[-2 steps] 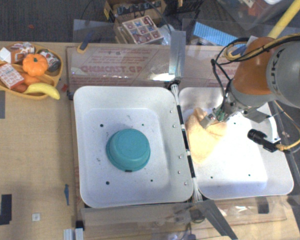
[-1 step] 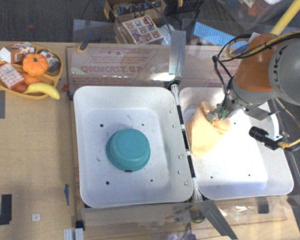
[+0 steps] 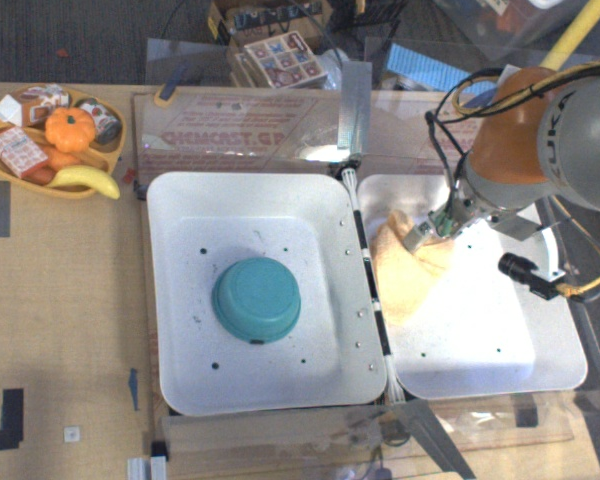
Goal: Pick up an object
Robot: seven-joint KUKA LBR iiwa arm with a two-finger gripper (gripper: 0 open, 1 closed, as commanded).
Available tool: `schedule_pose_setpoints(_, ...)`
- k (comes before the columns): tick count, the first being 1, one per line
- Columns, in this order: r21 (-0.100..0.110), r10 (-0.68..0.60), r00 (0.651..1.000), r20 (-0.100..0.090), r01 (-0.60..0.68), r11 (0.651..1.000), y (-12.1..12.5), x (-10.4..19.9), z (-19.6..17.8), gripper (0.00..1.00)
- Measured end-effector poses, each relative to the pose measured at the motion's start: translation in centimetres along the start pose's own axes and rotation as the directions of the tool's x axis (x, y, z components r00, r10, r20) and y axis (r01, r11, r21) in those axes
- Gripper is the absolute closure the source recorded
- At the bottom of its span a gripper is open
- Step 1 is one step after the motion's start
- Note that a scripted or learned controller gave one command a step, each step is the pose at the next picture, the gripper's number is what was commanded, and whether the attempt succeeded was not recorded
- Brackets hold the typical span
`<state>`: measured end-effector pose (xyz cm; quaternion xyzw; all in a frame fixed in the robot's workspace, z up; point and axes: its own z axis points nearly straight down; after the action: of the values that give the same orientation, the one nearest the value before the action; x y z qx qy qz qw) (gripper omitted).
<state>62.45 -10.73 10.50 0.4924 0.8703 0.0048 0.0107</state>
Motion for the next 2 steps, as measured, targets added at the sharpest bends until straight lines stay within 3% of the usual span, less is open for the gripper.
schedule_pose_setpoints(1,0.010,0.215,0.977,-0.003,-0.215,0.977,2.5,-2.4,1.3,0.00)
schedule_pose_setpoints(2,0.007,0.105,0.994,-0.001,-0.105,0.994,2.0,-0.5,1.2,0.00)
